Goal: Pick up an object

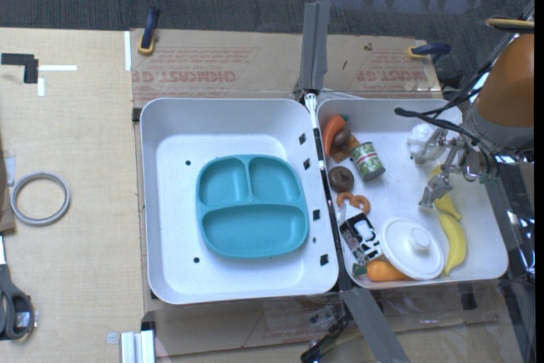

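Banana (454, 239) by the right bin's (399, 116) near right corner lies just under the hand (435, 191) — finger state I cannot tell — so approach step; next calls for descent onto it.

You have two bins side by side. Left bin (161, 208) — a tray (252, 207) in its middle. Right bin (484, 255) — can (367, 161) and donut (341, 178) along the left wall, lid (413, 248) at the front, banana (453, 235) just right of it.
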{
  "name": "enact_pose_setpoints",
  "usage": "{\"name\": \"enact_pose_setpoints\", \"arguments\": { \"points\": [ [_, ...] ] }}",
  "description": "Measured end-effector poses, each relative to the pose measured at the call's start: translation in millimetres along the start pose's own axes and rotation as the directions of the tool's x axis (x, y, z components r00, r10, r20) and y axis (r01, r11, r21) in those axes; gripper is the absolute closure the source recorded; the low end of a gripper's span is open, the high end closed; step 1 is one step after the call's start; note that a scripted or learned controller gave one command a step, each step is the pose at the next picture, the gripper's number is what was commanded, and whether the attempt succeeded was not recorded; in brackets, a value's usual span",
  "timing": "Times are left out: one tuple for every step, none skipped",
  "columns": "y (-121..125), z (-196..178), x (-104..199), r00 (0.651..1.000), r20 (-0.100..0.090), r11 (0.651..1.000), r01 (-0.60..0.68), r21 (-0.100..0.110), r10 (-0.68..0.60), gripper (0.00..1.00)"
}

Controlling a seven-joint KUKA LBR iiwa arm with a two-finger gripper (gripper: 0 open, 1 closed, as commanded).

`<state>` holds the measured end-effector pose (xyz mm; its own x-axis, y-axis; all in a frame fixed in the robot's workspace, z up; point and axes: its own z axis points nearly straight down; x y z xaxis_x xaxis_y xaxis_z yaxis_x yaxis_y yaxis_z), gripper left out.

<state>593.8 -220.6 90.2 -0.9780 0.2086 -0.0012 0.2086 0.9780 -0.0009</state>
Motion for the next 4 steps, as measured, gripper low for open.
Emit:
{"name": "enact_pose_setpoints", "arguments": {
  "points": [
    [0.7, -8.2, -1.5, 1.0, 0.002, 1.0, 0.003, 0.001, -0.003, 1.0],
    [-22.6, 0.5, 98.3, 1.0, -0.003, 1.0, 0.0, -0.001, 0.0, 1.0],
    [-22.3, 0.5, 98.2, 1.0, -0.002, 1.0, 0.0, -0.001, 0.0, 0.0],
    [-22.3, -6.5, 96.9, 1.0, -0.003, 1.0, 0.001, -0.001, -0.001, 1.0]
  ]
}}
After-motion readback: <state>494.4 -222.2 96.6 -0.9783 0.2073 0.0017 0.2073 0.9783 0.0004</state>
